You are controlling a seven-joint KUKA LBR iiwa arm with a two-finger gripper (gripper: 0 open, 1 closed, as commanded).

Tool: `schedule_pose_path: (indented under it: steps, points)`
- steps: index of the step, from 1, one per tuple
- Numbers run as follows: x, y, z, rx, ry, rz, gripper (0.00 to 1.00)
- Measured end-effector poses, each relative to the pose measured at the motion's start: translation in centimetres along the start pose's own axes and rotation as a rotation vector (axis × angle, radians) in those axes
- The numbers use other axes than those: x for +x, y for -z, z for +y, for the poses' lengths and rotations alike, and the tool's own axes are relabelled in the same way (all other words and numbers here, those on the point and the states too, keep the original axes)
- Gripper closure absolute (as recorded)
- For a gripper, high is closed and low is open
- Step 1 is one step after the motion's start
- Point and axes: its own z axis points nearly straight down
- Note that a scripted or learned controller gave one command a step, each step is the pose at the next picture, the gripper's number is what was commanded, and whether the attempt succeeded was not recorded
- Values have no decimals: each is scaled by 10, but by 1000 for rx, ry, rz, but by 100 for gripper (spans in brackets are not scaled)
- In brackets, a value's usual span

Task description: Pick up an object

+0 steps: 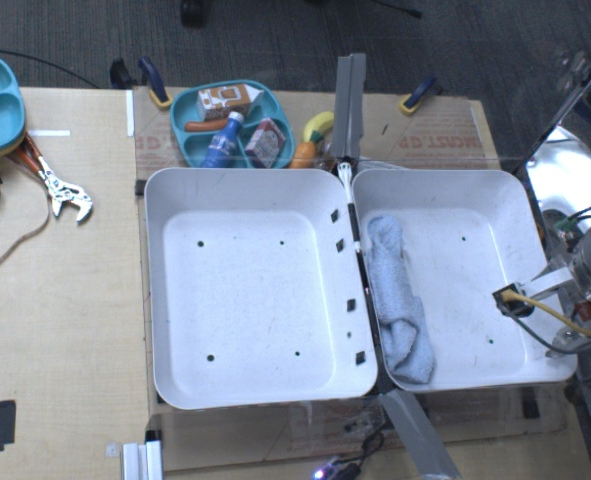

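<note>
A pale grey-blue cloth [396,303] lies crumpled in a long strip along the left side of the right bin [475,193], from near the back wall down to the front corner. The left bin [245,193] sits beside it. My gripper [571,313] hangs at the right rim of the right bin, well to the right of the cloth and apart from it. Nothing shows in its grasp.
Behind the bins stands a teal tray [187,118] with a blue bottle and small packets, and a banana [318,128] lies next to it. A wrench [63,193] rests on the wooden bench at the left. A grey post [348,103] rises between the bins.
</note>
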Motion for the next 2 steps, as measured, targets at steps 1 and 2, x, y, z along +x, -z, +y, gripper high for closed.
schedule_pose_path:
  steps: [1, 2]
  points:
    - [0, -1, 0, 0, -16, 1, 0]
    - [0, 0, 0, 0, -15, 1, 0]
